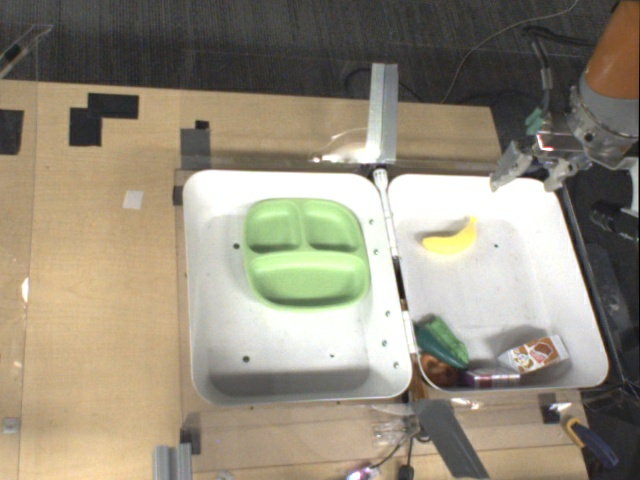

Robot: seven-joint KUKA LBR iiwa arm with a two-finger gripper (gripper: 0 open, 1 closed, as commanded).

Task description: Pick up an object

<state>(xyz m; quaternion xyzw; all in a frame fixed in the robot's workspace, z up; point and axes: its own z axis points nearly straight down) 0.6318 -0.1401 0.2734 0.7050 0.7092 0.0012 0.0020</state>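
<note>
The pincer (pixel 530 169) hangs over the far right corner of the right bin (pixel 575 268), its two fingers spread apart with nothing between them. We see one fingertip (pixel 503 173) above the bin's far rim and the other beside the corner. The arm (pixel 612 78) above it is grey with an orange band.

In the right bin we find a yellow banana (pixel 450 239), curved and smooth, lying in the far half, well apart from the pincer. Along the near wall lie a dark green crumpled packet (pixel 441 342), a small printed carton (pixel 532 354) and a slim dark item (pixel 490 376) that we cannot identify.

The left bin (pixel 215 268) holds a light green plastic divided plate (pixel 305 252) with three compartments and rounded corners. Both bins are smooth white plastic on a pale wooden surface (pixel 90 298).
</note>
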